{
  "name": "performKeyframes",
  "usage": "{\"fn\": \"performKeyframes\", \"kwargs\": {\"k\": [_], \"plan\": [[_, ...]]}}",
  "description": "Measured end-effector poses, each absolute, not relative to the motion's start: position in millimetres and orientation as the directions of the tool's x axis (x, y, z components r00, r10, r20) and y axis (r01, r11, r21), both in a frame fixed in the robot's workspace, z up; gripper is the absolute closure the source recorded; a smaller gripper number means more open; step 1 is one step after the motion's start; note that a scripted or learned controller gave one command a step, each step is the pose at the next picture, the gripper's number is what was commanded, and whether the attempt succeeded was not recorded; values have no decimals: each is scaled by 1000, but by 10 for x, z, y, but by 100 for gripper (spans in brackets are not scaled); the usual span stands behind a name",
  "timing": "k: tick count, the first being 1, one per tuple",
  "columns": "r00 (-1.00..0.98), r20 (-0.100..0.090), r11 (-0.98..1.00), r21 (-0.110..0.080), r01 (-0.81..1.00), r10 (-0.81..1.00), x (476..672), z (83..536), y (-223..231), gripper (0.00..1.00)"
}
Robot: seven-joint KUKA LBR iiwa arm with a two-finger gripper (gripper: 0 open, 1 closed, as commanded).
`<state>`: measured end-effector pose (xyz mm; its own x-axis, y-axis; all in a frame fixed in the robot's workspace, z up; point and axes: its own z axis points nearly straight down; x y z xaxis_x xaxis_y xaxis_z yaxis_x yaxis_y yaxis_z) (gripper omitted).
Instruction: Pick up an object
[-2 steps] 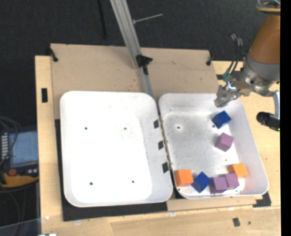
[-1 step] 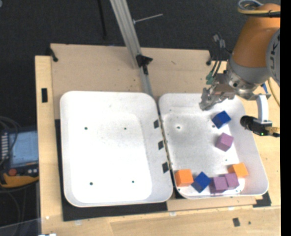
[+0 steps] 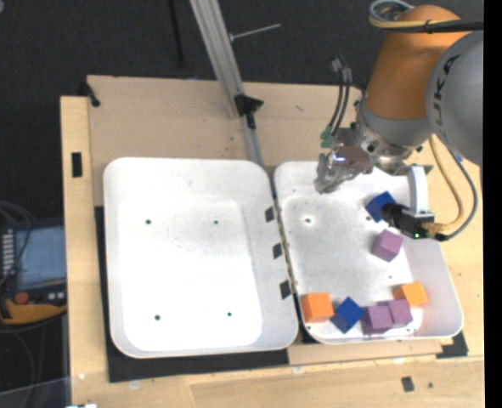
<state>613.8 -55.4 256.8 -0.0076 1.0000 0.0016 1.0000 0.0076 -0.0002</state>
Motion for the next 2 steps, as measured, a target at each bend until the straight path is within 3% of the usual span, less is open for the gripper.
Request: {"fn": "performKeyframes", "kwargs": {"k": [2], "plan": [[-7, 1, 7, -2, 1000, 1000, 5827, 2516, 576, 100]]}}
